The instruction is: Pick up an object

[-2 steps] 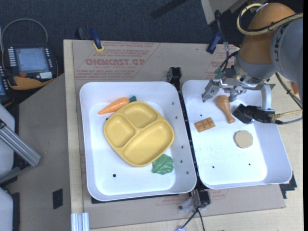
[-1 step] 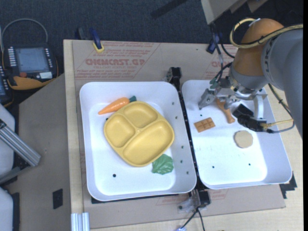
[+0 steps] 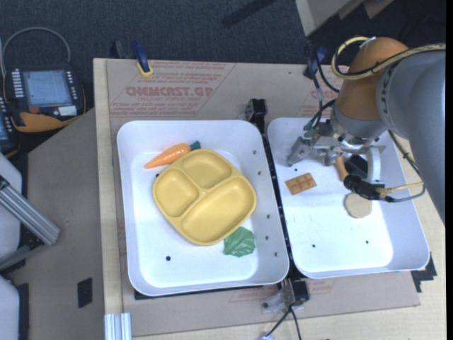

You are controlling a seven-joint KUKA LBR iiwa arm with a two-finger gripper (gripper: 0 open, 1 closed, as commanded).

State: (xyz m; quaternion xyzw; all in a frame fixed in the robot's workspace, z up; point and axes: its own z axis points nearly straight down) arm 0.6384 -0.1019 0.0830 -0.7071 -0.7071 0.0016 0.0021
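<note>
In the right bin [image 3: 333, 250] a brown waffle-like square [image 3: 300, 184] lies near the left wall. A tan round piece [image 3: 358, 207] sits to its right. My gripper [image 3: 334, 154] hangs low over the back of this bin, just behind and between those two pieces. A small orange piece [image 3: 340, 167] shows right under the gripper, partly hidden by it. The left bin [image 3: 141, 239] holds a yellow divided plate [image 3: 205, 197], an orange carrot [image 3: 167, 155] behind it and a green leaf [image 3: 240, 242] in front of it.
The grey arm with its orange band [image 3: 368, 76] comes in from the upper right over the right bin's back corner. A black clamp [image 3: 255, 110] sits behind the gap between the bins. The bins rest on a cardboard sheet [image 3: 184, 87].
</note>
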